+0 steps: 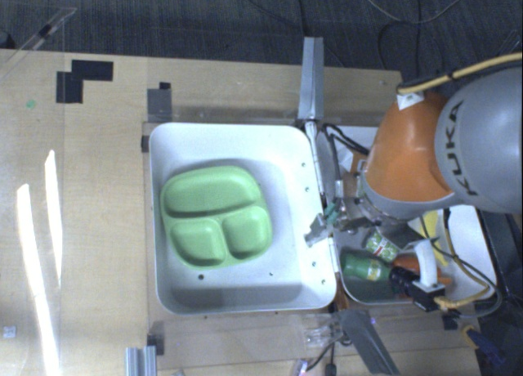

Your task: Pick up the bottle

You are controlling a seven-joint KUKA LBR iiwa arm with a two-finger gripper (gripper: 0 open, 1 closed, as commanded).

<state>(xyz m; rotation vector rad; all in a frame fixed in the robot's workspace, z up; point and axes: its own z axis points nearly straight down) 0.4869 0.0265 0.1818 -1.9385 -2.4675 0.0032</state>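
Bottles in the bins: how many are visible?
1: a green bottle lies on its side in the right bin, below the arm. The arm covers much of that bin, so more may be hidden.

The grey arm (458, 145) reaches down, wrist bent leftward.

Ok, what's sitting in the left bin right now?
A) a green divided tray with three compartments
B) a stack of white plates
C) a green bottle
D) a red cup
A: the left bin holds a green divided tray with one long compartment and two smaller ones, while the green bottle lies in the right bin under the arm.
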